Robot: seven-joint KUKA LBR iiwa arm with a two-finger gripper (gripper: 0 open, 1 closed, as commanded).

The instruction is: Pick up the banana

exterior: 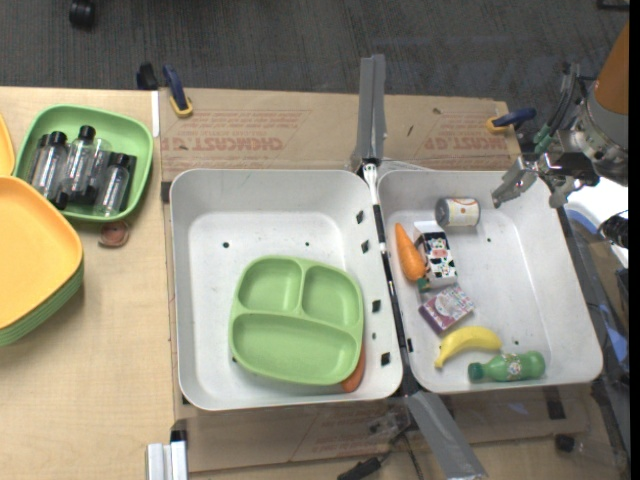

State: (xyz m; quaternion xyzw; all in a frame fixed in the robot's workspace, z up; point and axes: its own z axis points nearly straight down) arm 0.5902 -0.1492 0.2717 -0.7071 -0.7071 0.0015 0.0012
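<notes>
Nearest the camera, in the right-hand white bin (570,298), a green plastic bottle (508,367) lies on its side along the front wall. Just beside it, toward the bin's middle, lies the curved yellow banana (466,344) (free of the arm, resting on the bin floor). Behind the banana sits a small purple packet (446,308), then a black-and-white carton (437,256) with an orange carrot (409,253) touching its left side. Farther back, a small white cylindrical can (459,211) lies on its side.

In the left-hand white bin (200,268), a light green plastic tray with three compartments (298,320) rests toward the front; an orange object (353,378), mostly hidden, peeks from under its near right corner.

The two-finger gripper (535,173) hangs at the back right corner of the right bin, well apart from the banana; its grey fingers (514,184) are spread and nothing lies between them.

On the wooden bench to the left stand stacked yellow-orange plates (30,268) and, beyond, a green square dish (135,143) holding dark-capped clear vials (80,168).
</notes>
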